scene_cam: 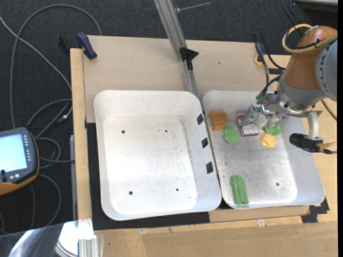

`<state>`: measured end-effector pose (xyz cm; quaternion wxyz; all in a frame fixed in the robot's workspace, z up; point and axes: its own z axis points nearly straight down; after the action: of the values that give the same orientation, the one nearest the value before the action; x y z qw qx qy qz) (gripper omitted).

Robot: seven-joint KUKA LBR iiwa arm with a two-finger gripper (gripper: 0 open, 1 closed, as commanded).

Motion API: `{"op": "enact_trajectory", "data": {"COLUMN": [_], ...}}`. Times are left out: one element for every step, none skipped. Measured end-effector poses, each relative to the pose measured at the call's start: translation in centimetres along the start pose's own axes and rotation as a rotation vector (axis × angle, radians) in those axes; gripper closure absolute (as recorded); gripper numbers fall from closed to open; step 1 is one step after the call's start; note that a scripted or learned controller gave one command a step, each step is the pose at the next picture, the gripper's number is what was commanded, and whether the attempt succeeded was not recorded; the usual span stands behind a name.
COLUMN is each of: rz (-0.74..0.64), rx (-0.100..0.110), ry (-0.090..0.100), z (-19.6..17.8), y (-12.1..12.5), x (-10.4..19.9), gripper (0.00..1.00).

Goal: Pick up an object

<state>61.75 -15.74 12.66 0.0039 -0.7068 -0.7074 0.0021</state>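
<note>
Nearest to us, at the front edge of the right bin [305,189], we saw a long green thing [239,190] lying flat, well apart from the other toys. Beside it, the left bin [107,106] was a wide white tray on the surface [134,63].

Further back in the right bin, a small bunch of toys sat close together. There was a little green lump [231,135], and just behind it an orange block [217,121] near the wall between the bins. A yellow piece [268,140] lay to the right, with another small green bit [273,127] touching it from behind. Between them was a small pink and white object [248,130].

The gripper [256,115] hung right over that pink and white object. We could not tell if it was closed around anything. Behind it rose the grey arm [300,84] with its orange band [316,39].
</note>
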Motion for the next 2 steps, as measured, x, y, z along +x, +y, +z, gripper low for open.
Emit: {"op": "enact_trajectory", "data": {"rz": [0.000,0.000], "rx": [-0.003,-0.009], "ry": [-0.001,0.000], "z": [3.6,2.2], "y": [0.0,0.1], "x": [0.1,0.1], "gripper": [0.00,1.00]}}
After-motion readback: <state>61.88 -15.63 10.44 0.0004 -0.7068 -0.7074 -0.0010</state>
